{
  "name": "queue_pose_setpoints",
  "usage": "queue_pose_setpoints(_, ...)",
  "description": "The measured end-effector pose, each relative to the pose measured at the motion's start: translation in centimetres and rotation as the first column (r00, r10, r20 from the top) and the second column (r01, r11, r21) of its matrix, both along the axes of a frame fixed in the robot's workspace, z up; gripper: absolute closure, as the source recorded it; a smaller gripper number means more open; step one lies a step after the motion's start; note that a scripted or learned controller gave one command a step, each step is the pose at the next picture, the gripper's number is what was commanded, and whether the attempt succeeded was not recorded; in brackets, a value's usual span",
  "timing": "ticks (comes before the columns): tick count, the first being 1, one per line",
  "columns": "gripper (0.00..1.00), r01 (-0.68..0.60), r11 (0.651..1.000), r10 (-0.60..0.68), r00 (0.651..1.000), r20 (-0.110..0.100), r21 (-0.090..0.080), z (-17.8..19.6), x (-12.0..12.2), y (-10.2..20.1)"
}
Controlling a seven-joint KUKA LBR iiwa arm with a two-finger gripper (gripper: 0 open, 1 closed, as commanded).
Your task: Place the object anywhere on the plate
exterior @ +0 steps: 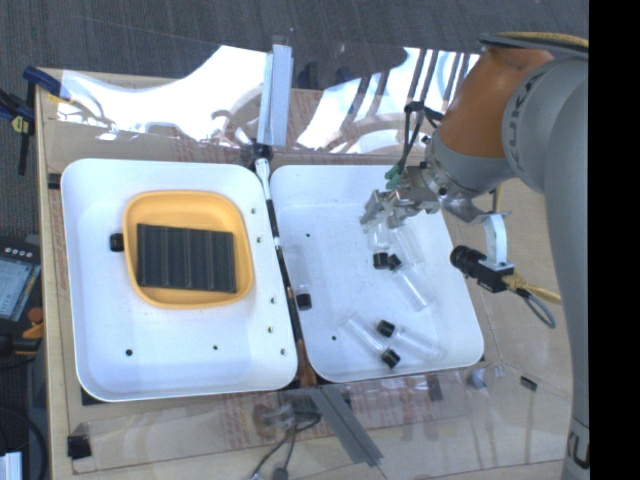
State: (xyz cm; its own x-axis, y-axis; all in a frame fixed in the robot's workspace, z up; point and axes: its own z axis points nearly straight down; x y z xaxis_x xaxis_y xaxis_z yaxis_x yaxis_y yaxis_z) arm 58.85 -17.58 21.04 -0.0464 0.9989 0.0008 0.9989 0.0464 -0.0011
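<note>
Clear tube [405, 280] lies in right bin; yellow plate [186, 249] in left.

Two bins sit side by side on the tabletop [520, 408]. The left bin [90, 298] holds a plate [185, 208]. In the right bin [330, 208] lie three tubes [405, 278], near its right and front; the claw [385, 213] hangs above its rear.

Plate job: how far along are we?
Nothing looks done: the yellow plate in the left bin carries just a dark ridged block. In hand: the claw is low over the right bin, above a clear tube with a black cap; no grasp visible. Left: pick one, carry it across, set it on the plate.
</note>
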Motion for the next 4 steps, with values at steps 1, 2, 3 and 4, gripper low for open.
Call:
queue_pose_setpoints(1,0.00,0.000,1.000,0.000,1.000,0.000,0.000,0.0,0.0,0.0)
queue_pose_setpoints(2,0.00,-0.256,0.967,0.256,0.967,-0.003,0.002,-0.2,-3.0,0.1)
queue_pose_setpoints(3,0.00,-0.633,0.775,0.633,0.775,-0.002,0.003,-0.7,-5.5,-0.4)
queue_pose_setpoints(4,0.00,-0.834,0.552,0.834,0.552,0.000,0.002,0.8,-10.3,-0.6)
